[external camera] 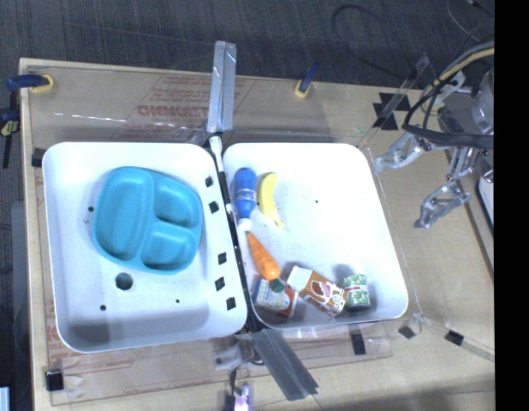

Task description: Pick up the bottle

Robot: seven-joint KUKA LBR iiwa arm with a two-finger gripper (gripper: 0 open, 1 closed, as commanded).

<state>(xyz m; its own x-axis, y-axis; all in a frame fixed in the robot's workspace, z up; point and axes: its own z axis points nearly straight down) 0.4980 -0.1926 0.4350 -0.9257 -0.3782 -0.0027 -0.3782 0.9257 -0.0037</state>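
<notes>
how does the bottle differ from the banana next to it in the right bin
The bottle is blue with a white end; the banana is plain yellow. The bottle is straight and lies hard against the bin's left wall, while the banana is curved and lies just to its right, further into the bin. The bottle looks slightly longer than the banana. Both lie flat, side by side, lengthwise toward the far wall of the right bin.
</notes>
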